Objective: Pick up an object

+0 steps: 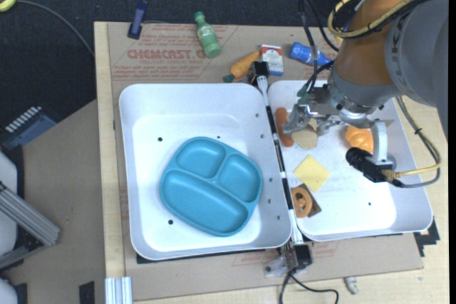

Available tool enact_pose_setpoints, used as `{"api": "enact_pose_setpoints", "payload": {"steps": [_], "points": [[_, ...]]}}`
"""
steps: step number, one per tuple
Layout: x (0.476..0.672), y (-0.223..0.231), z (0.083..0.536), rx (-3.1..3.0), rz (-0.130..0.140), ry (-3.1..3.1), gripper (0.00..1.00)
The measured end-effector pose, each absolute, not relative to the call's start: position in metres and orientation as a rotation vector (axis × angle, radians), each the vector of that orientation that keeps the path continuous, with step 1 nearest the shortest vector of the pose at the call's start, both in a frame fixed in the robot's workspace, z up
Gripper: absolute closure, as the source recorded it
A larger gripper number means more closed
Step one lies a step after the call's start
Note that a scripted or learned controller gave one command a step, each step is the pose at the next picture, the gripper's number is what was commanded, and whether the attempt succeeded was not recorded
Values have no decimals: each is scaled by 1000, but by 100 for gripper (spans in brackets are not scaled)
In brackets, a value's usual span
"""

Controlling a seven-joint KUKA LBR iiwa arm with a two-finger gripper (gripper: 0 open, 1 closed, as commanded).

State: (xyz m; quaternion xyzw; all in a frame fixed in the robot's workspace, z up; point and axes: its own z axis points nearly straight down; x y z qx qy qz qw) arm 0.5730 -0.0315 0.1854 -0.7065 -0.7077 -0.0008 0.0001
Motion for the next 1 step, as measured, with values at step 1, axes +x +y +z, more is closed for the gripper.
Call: {"api": "enact_pose_setpoints", "payload": {"steps": [1], "points": [[536,10,226,-2218,0,-2222,100]]}}
